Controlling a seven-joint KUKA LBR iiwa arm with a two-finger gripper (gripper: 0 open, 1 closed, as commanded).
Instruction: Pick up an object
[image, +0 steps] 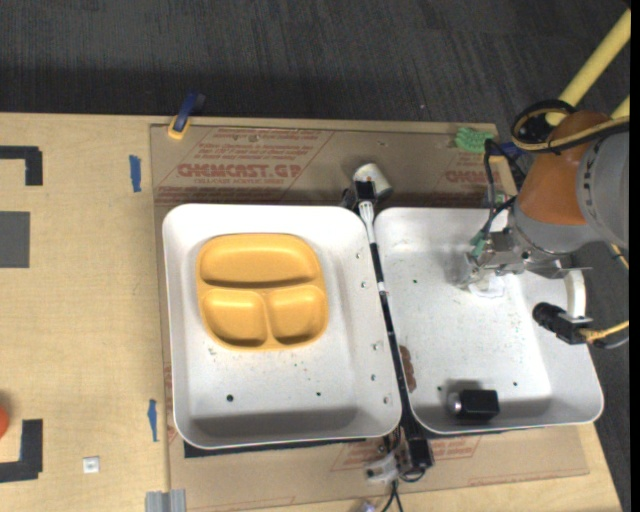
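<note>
Gripper (487, 268), upper right, jaw state unclear, nothing visibly held; black object (473, 402), lower right, lies lengthwise left-right.

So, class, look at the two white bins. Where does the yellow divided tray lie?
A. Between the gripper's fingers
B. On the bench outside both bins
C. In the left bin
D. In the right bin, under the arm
C: the yellow divided tray rests on the floor of the left bin, while the gripper is over the right bin.
</note>
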